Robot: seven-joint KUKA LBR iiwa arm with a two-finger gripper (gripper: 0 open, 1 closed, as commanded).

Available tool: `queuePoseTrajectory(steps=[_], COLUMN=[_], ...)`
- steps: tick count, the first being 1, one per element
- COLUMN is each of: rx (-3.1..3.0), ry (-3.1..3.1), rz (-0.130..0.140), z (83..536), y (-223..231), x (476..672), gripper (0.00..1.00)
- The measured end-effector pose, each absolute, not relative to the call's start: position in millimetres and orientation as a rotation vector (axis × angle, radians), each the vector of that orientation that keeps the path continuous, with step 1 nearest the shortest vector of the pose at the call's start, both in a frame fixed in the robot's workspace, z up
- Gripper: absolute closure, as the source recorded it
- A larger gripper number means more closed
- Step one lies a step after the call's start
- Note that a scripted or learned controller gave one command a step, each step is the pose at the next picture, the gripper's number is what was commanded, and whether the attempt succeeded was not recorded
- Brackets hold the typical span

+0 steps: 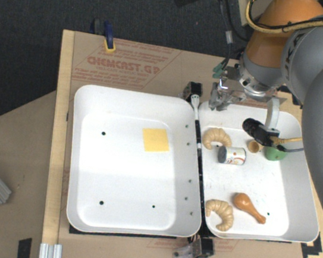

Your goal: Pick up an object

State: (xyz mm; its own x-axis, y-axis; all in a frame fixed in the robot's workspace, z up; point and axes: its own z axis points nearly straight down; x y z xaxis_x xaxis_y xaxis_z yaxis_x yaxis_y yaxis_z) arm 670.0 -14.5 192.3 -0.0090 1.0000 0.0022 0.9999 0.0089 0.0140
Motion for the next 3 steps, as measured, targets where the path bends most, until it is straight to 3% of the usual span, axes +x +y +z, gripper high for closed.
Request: queuePoseTrajectory(steps=[1, 2, 3], rx=[2.21, 2.22, 2.211], ry=[2.221, 2.217, 2.219], rz=[0.016, 0.003, 0.017], z=[293.0, 290.2, 390.4], y=[21.4, 6.1, 29.7], x=[668.0, 666.9, 667.6], gripper=[1.0, 1.0, 1.0])
